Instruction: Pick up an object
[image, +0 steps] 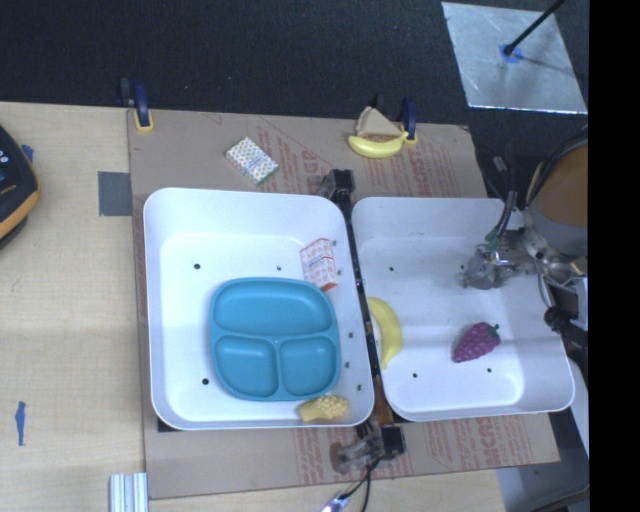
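Observation:
My gripper (484, 270) hangs over the right bin (430, 225) near its right side, its metal fingers pointing down and left with nothing seen between them. A purple grape bunch (476, 341) lies on the bin floor below and slightly left of the gripper, apart from it. A yellow banana (385, 329) rests against the bin's left wall. In the left bin (170, 260) sit a blue divided plate (275, 336), a small red-and-white carton (319, 263) and a yellow crumbly piece (323, 407).
Outside the bins, a patterned packet (251, 159) and a yellow toy banana with a sandwich piece (378, 135) lie on the cardboard behind. A black-and-yellow device (14, 190) sits at the far left edge. The arm's orange band (565, 195) is at the right.

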